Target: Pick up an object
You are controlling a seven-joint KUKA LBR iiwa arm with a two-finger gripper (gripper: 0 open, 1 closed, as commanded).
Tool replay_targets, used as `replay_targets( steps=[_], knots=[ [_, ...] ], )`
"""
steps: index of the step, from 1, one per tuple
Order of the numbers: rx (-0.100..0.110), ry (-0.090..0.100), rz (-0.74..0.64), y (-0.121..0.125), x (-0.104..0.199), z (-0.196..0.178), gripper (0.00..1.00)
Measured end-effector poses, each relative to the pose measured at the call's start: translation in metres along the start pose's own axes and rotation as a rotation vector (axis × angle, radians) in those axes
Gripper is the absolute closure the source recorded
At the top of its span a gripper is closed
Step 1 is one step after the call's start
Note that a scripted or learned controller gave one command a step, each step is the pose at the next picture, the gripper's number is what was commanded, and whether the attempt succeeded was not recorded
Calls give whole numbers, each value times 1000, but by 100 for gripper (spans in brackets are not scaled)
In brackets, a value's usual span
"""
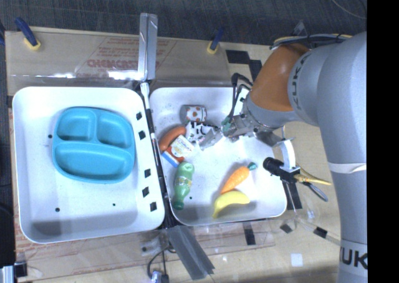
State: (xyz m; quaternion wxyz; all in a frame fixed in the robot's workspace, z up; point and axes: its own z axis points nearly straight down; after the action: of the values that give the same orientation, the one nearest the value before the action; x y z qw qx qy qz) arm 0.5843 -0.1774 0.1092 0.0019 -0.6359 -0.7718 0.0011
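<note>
Low in the right bin (274, 210), the end effector (215, 136) hovers beside the black-and-white toy (198, 131); whether it is spread or closed I cannot tell. Best to centre over that toy, clear of the orange packet (173, 139), before closing.

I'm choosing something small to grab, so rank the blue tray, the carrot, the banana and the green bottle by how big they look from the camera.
1. Blue tray
2. Green bottle
3. Carrot and banana: alike
</note>
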Motion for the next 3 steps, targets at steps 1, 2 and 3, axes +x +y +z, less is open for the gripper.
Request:
replay_targets(
  steps=[1,2,3],
  knots=[
    [45,13,-192,58,-10,19,0],
    [58,20,-197,55,-8,12,100],
    [14,6,-185,78,44,-46,100]
  ],
)
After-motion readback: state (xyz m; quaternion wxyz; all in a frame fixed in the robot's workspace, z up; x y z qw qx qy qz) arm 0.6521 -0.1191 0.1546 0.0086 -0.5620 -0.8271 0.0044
